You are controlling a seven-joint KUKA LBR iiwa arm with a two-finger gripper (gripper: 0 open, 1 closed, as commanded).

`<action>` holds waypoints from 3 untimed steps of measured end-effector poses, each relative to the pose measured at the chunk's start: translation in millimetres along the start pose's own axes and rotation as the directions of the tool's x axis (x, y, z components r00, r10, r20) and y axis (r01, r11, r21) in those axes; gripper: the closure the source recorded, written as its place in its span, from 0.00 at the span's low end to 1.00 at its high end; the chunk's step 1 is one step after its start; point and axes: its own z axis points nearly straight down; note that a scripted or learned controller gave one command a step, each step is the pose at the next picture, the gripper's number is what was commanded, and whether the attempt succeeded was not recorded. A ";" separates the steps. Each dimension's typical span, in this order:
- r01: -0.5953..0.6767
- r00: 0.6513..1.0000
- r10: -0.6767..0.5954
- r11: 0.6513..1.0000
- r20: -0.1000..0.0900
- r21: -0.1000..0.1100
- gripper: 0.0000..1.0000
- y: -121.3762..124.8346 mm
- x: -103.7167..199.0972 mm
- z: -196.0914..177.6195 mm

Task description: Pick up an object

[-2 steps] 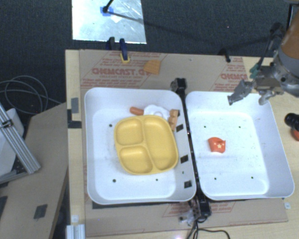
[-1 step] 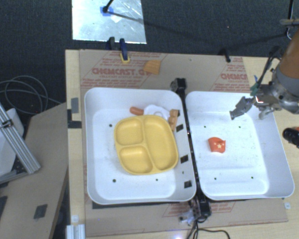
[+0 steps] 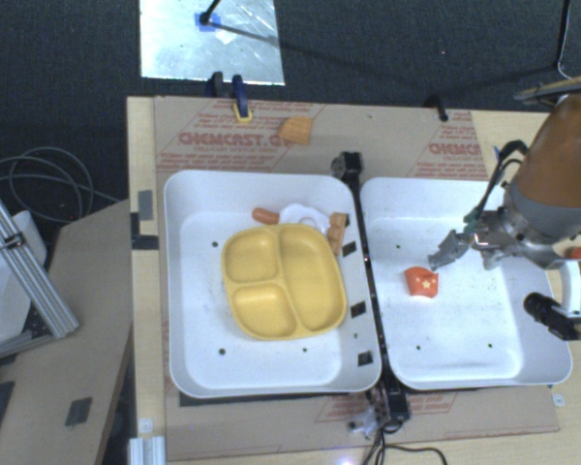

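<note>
Surface (image 3: 271, 129): cardboard-covered, centre of frame, carrying both bins.
Left bin (image 3: 189, 260): holds a yellow divided plate (image 3: 281, 281); a small orange sausage-shaped piece (image 3: 265, 216) lies just above it.
Right bin (image 3: 465, 356): holds a small red-orange object (image 3: 421, 282), left of centre.
Arm (image 3: 562, 172): enters from right edge.
Jaws (image 3: 445, 255): just above-right of the red-orange object; cannot tell how far open, nothing visibly held.

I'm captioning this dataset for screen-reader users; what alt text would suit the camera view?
A grey robot arm reaches in from the right, its gripper poised just above and right of a small orange object in the right white bin. The left white bin holds a yellow divided tray, with a small orange sausage-shaped piece beside it.
</note>
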 end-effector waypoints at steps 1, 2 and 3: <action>0.002 1.000 -0.002 1.000 0.002 -0.006 0.00 17.6 -4.7 52.5; 0.002 1.000 -0.002 1.000 0.001 -0.005 0.00 16.8 0.7 104.9; 0.001 1.000 -0.001 1.000 0.001 -0.009 1.00 18.3 0.3 91.7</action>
